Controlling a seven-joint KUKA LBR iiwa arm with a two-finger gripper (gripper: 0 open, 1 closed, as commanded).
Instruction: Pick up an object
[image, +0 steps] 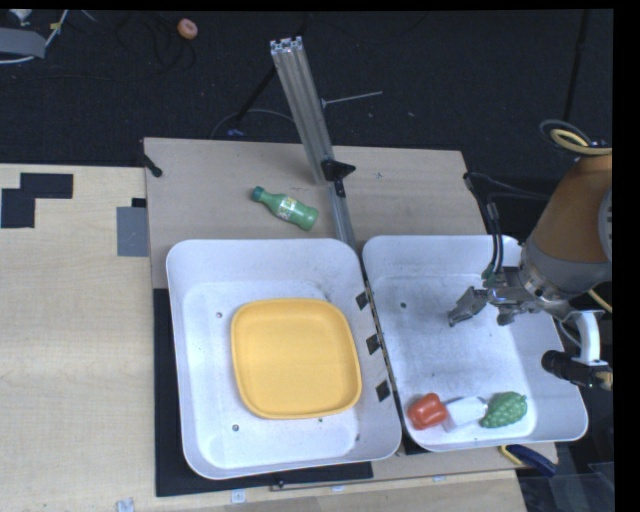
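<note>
Objects (467, 411) crowd right bin's (420, 262) near edge.

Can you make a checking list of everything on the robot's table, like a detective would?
Surface: tan bench bearing two shallow white bins, left and right, side by side.
Job's things: red pepper-like toy, small white block and bumpy green toy along the right bin's near edge.
Clutter: square yellow plate in the left bin; green bottle lying on the bench behind it.
Grippers: two-finger gripper above the right bin, open, holding nothing.
Cables: dark cables near the arm.
Surroundings: slanted metal rail, black floor.
</note>
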